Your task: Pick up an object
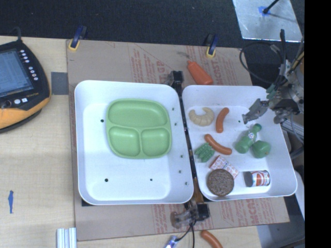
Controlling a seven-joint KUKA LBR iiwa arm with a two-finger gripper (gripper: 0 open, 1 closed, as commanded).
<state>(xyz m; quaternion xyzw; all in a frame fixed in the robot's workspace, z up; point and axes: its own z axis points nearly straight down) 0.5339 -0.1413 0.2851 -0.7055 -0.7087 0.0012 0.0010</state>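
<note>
A handheld control pad (20,84) lies at the far left of the bench. The left bin (88,185) carries a green divided plate (138,127). In the right bin (282,187) I can see a croissant (201,117), two sausages (222,119) (217,144), a green leafy piece (204,152), a round brown patty (221,182), a small can (257,179) and a green bottle (246,141) beside a green pepper (260,149). The gripper (257,111) hangs just above the bottle, fingers spread apart, nothing between them
</note>
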